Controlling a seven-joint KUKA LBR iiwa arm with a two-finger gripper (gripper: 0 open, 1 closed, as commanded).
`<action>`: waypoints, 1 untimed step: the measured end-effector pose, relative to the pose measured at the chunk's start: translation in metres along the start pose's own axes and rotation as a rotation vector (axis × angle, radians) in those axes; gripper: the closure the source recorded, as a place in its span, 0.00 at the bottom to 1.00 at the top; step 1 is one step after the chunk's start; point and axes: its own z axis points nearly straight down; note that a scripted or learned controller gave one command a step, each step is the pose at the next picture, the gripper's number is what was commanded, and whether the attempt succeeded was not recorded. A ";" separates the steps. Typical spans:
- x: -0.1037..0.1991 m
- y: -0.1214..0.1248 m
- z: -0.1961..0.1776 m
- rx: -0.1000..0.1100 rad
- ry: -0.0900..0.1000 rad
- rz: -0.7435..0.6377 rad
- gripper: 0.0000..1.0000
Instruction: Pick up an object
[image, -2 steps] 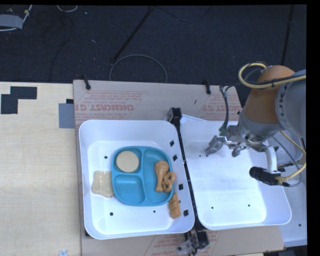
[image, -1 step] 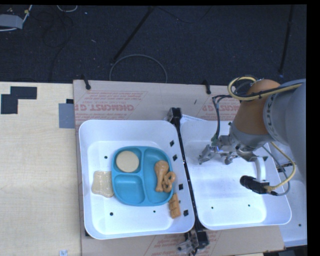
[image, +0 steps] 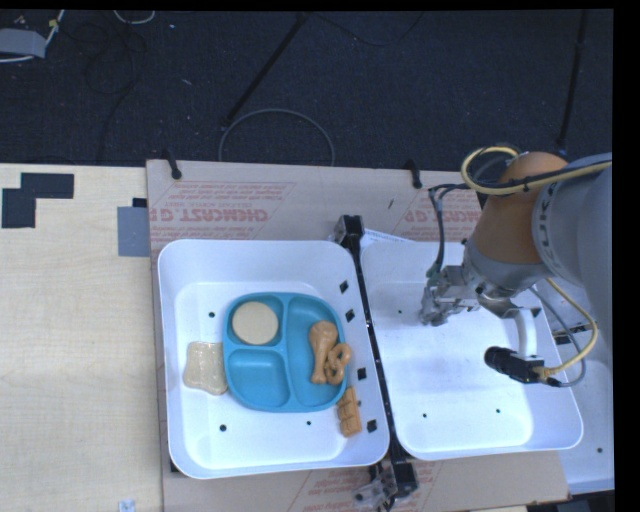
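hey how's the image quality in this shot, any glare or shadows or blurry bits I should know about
Camera view: lighting is even and soft, with no harsh glare on the white bins; the right bin floor carries a faint grey shadow below the arm; the blue tray and the food on it are fairly sharp; the tool is small and murky, its detail hard to read; the floor behind is very dark.

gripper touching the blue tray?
Apart. The camera view shows the gripper over the right bin; the blue tray sits in the left bin.

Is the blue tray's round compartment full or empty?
Full: a tan round piece sits in that compartment of the blue tray.
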 end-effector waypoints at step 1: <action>0.009 0.002 -0.058 -0.008 -0.001 -0.003 1.00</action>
